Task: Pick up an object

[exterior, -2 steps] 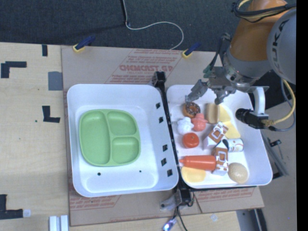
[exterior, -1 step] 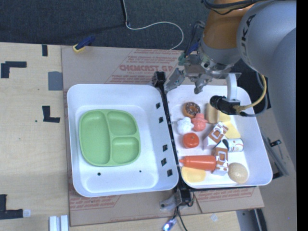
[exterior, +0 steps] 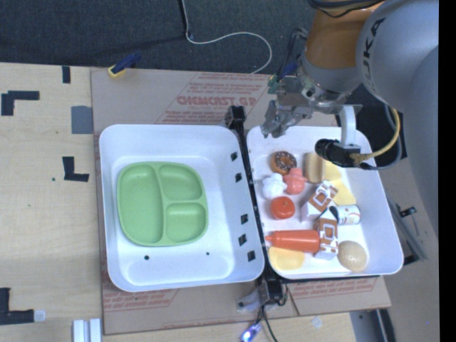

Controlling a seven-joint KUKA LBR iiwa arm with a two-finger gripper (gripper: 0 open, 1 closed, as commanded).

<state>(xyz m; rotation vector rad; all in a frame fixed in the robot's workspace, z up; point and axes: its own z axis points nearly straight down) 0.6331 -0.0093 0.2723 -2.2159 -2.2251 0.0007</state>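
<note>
The right bin (exterior: 385,212) holds several toy foods: a chocolate donut (exterior: 283,162), a red tomato (exterior: 283,207), an orange carrot (exterior: 293,240), a white piece (exterior: 273,186), a pink piece (exterior: 295,182), yellow cheese pieces (exterior: 330,171), and a beige egg-like piece (exterior: 352,255). My gripper (exterior: 274,127) hangs above the bin's far left corner, just beyond the donut. Nothing sits between its dark fingers, which point down and look slightly apart.
The left bin (exterior: 114,148) holds a green divided plate (exterior: 162,204). Black clips (exterior: 246,191) line the seam between the bins. A white cable (exterior: 228,38) loops behind the bench. The grey arm (exterior: 399,41) fills the upper right.
</note>
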